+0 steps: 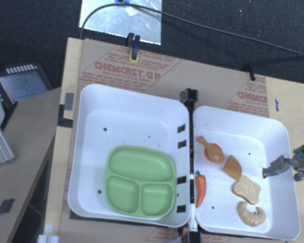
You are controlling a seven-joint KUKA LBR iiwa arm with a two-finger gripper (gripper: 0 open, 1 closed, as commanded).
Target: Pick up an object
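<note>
Two white bins are sitting side by side on the bench. The left bin (94,109) is holding one green divided plate (140,180) with three compartments, lying flat toward the near side. The right bin (254,128) is holding five small food-shaped objects: one orange scoop-like piece (211,149) near the divider, one brown wedge (233,167) just beside it, one tan waffle-like piece (246,189) nearer the front, one pale curled croissant-like piece (251,214) toward the front corner, and one red-orange carrot (200,189) lying along the divider wall. The gripper (276,166) is reaching in from the right, hanging over the right bin's right-hand rim, near the waffle-like piece but apart from it; nothing is showing between its tips, and whether they are spread or pressed together I cannot tell
</note>
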